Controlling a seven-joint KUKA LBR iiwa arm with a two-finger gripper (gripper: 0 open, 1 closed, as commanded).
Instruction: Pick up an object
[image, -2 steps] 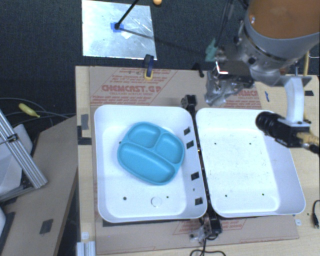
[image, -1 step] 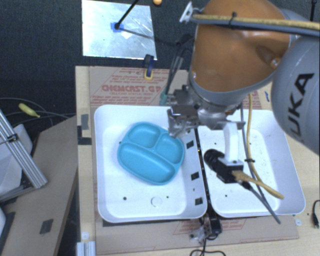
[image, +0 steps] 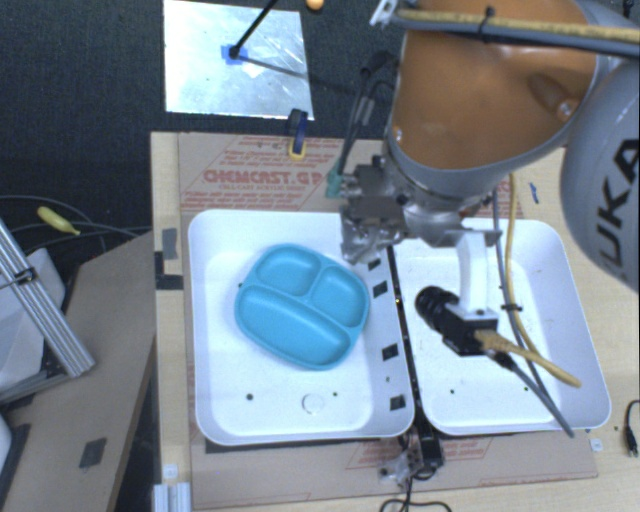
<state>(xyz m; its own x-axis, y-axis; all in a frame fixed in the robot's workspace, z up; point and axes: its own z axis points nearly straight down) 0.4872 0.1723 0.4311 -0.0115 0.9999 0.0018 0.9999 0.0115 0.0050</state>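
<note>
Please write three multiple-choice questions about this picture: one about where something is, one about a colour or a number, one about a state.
1. Where does the divided plate lie?
A. left bin
B. right bin
C. the bench outside the bins

2. How many compartments does it have?
A. two
B. three
C. five

3. How does the plate lie?
A. flat, hollow side up
B. face down
C. on its edge

Answers: 1 A, it rests on the floor of the left bin. 2 B, ridges split it into one long and two smaller sections. 3 A, its compartments face the camera.
</note>
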